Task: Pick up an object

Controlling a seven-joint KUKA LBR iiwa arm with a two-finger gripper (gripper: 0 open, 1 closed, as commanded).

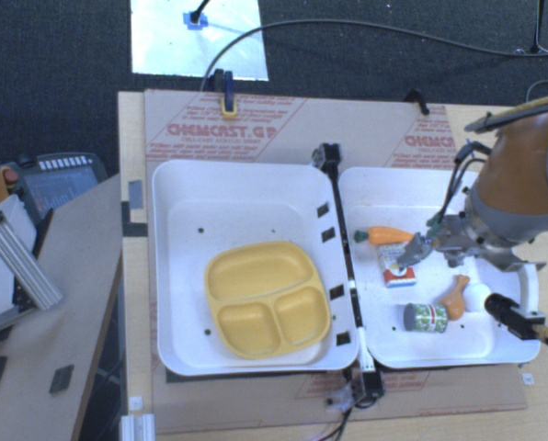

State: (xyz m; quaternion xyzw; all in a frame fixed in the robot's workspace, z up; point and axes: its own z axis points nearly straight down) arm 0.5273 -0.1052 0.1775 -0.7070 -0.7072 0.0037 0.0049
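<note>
Right bin (439, 186), near edge: one green can (426, 318) on side, long axis left-right; one drumstick toy (456, 296) touching can's right end, tilted up-right. Just beyond: one small red-white box (398, 272), likely target, directly under gripper (410, 254). Gripper tips low over box top, no object seen between them; spread or pressed together, cannot tell. Farther: one carrot (386, 236), long axis left-right, just beyond gripper. Left bin (173, 246): one yellow three-compartment tray (267, 297). One arm, from right.
</note>
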